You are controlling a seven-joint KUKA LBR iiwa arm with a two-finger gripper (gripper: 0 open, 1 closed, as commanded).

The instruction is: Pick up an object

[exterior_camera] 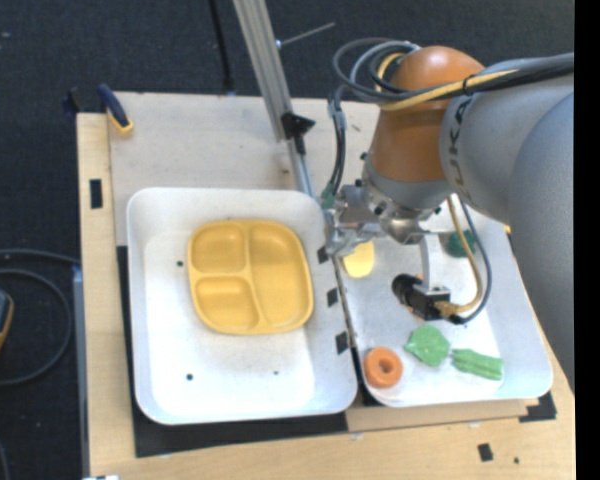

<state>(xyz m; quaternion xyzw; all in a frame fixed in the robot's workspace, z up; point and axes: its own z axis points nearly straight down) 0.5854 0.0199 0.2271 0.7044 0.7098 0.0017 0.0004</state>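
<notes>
Desk: 1, tan top, carrying 2 shallow white bins. All positions are referenced to the yellow plate.

Arm: 1, grey with an orange band, view-right of the plate.

Left bin: 1, holds the plate. Right bin: 1, directly view-right of the plate.

Plate: 1, three compartments, lying flat.

Green pieces: 2, well view-right of the plate, lower than its bottom edge, close together.

Orange ring: 1, past the plate's lower right corner, across the bin walls.

Teal piece: 1, far view-right of the plate's upper part, partly hidden by the arm.

Pale yellow piece: 1, in the right bin just view-right of the plate's upper right corner. Claw: 1, directly over this piece, which shows at its lower end. Whether it is gripping, open or closed: cannot tell.
</notes>
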